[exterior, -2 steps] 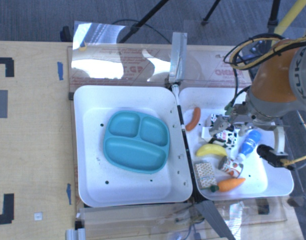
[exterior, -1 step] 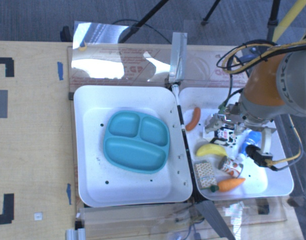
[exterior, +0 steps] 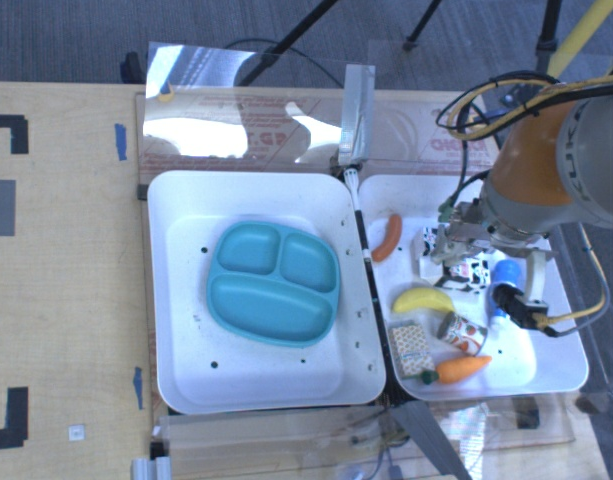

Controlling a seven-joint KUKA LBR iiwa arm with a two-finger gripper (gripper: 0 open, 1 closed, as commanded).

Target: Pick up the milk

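The milk (exterior: 475,274), a small white carton with black cow spots, lies in the right bin (exterior: 561,368) near its middle. My gripper (exterior: 454,248) hangs low over the bin, just above and to the left of the carton, and hides part of it. The grey arm with its orange band (exterior: 531,158) comes in from the upper right. I cannot tell whether the carton is touched or held.
In the right bin are a sausage (exterior: 386,237), a banana (exterior: 423,300), a carrot (exterior: 461,369), a red-and-white can (exterior: 465,336), a small patterned box (exterior: 409,347) and a blue-and-white bottle (exterior: 505,280). The left bin (exterior: 176,268) holds a blue divided plate (exterior: 274,281).
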